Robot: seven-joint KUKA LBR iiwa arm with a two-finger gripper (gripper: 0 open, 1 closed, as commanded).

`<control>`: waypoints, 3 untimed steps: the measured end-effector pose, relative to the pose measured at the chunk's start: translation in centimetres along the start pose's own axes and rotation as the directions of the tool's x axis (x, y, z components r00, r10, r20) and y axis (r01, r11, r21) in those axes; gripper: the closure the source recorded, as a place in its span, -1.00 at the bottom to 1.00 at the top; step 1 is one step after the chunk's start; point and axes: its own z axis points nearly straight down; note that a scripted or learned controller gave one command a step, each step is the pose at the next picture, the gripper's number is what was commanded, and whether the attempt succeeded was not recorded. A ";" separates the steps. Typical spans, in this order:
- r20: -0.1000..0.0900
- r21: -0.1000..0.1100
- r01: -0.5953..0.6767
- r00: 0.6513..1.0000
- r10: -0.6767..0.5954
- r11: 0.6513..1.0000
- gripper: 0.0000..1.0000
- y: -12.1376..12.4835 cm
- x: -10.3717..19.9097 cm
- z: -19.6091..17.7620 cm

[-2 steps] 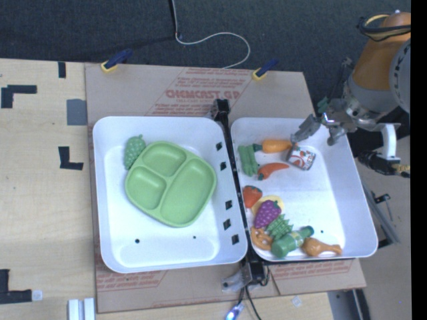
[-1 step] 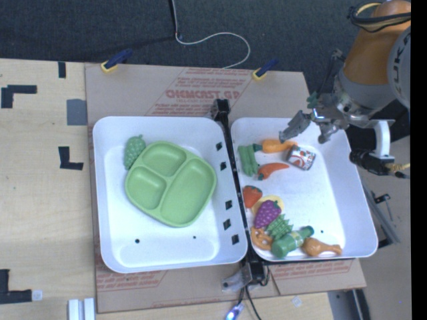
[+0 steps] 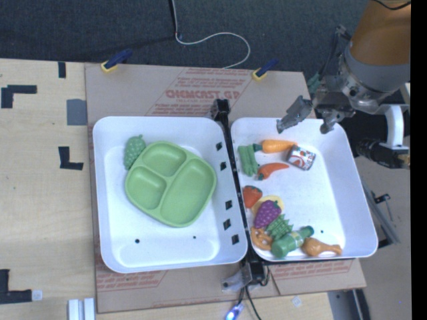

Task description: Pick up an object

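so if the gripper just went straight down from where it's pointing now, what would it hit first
Most likely the small can, lying just below the open gripper near the right bin's back edge. The carrot sits slightly to the can's left. Depth is hard to judge from this slanted view, so it could meet bare bin floor instead.

The robot arm (image 3: 379,39) at the upper right of the frame has a wide, rounded band of orange colour, and under this band comes a smooth light grey ring that becomes narrower toward the wrist. Below the ring sits a darker grey metal block with several small angular parts and edges, and a thin dark cable runs along its left side. The two-finger gripper (image 3: 309,120) is made of dark grey metal, with one long flat finger (image 3: 292,117) toward the left and one shorter finger toward the right.
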 end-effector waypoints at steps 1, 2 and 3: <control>0.001 -0.010 -0.003 1.000 0.003 1.000 -1.00 -4.2 2.3 -16.1; 0.003 0.009 -0.005 1.000 0.005 1.000 1.00 -4.0 2.2 -16.0; 0.001 0.017 -0.012 1.000 0.012 1.000 1.00 -8.3 -1.8 -9.5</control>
